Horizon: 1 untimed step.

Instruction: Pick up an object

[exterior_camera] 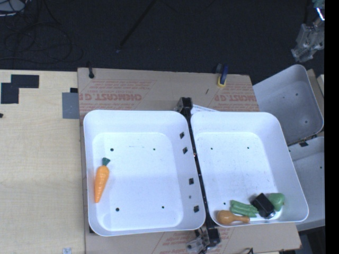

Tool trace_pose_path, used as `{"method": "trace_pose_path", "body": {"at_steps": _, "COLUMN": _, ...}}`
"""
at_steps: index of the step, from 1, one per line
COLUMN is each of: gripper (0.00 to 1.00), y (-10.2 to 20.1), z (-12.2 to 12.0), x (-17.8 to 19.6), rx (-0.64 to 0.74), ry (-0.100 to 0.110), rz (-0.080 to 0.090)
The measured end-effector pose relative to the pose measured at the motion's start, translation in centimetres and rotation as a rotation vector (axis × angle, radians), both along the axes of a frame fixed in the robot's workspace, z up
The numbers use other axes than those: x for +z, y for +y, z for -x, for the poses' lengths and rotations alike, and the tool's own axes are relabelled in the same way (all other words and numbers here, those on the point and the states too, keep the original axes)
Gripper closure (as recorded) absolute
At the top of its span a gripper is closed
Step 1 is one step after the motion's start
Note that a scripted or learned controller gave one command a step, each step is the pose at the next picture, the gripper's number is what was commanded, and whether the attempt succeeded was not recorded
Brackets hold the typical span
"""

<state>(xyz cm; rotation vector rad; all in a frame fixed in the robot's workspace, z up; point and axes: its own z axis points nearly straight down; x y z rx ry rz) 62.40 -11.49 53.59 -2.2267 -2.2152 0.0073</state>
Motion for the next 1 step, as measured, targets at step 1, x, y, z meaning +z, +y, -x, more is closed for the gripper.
{"method": "trace_pose_path", "body": {"at_steps": 1, "gripper": 1.00, "y": 9.22, "z": -2.10, "x": 0.08, "rx": 0.014, "ry": -0.001, "rz": -0.005}}
